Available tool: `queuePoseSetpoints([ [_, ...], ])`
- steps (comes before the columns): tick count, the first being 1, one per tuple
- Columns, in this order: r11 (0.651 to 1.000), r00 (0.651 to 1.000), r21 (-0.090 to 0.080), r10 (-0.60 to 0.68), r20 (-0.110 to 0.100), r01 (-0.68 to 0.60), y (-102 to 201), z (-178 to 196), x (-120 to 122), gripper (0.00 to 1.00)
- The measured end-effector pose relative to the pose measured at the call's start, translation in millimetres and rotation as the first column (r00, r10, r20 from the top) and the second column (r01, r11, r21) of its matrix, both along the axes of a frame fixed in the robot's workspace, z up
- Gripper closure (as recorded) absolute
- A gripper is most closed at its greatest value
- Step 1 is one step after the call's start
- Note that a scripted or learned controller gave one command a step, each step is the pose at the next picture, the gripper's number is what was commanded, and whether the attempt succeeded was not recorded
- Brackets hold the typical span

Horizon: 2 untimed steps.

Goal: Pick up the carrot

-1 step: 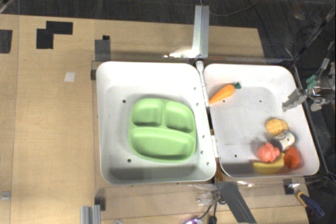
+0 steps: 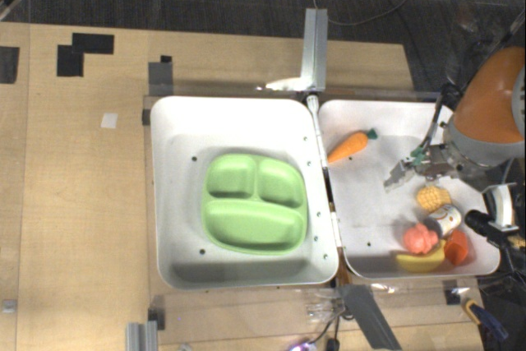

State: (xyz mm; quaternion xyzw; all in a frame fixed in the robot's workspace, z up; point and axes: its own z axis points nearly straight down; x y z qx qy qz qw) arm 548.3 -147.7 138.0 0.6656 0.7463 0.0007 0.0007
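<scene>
Hanging over the right bin (image 2: pixel 374 255), the gripper (image 2: pixel 403 173) sits low above the white floor with its two fingers spread apart and nothing between them. The carrot (image 2: pixel 348 146) lies well apart from it, toward the bin's upper left corner and close to the wall shared with the left bin (image 2: pixel 168 201). It is a small orange toy with a dark green stub at its upper right end, lying flat and slanted, its pointed tip aimed at the dividing wall. Bare white floor lies between gripper and carrot. Just below the gripper, toward the right bin's lower right corner, a cluster of toy food crowds together: a yellow corn cob (image 2: pixel 432 196), a white and dark piece (image 2: pixel 448 219), a pink lumpy piece (image 2: pixel 420 239), a banana (image 2: pixel 421 260) and an orange-red piece (image 2: pixel 457 248). In the left bin rests a green divided plate (image 2: pixel 253 203) with three compartments.
</scene>
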Motion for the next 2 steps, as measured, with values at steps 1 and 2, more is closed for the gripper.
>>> queuePoseSetpoints([
  [1,0.947,0.947,-0.003,0.322,0.006,-0.322,8.1,18.3,66.9,0.00],
  [2,1.000,1.000,-0.002,0.002,0.007,-0.002,26.7,-50.4,104.7,0.00],
])
